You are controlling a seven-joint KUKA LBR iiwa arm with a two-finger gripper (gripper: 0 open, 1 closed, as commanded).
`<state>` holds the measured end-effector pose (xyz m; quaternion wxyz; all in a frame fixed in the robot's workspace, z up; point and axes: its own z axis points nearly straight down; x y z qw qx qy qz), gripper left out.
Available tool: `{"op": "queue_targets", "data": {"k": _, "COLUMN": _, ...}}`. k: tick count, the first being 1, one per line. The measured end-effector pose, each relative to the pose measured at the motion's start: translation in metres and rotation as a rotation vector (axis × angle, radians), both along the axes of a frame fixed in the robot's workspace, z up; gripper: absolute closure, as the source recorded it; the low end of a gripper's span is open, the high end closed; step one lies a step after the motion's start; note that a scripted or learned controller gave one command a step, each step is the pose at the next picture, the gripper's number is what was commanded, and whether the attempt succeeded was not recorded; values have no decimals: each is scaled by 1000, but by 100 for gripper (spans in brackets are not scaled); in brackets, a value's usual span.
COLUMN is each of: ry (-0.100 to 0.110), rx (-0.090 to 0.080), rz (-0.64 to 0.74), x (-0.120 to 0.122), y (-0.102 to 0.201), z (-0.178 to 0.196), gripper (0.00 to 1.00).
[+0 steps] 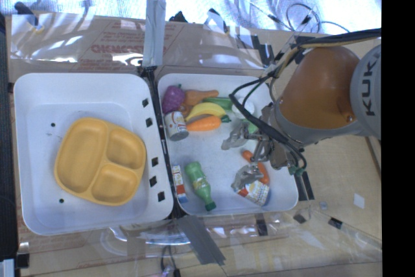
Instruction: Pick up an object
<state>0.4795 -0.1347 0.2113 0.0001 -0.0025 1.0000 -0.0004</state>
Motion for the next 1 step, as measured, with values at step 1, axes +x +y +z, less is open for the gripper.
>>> {"op": "queue_targets", "data": {"k": 1, "ry": -3, "rx": 1, "rz": 164, "x": 16, "y": 10, "z": -119, "gripper": 0}}
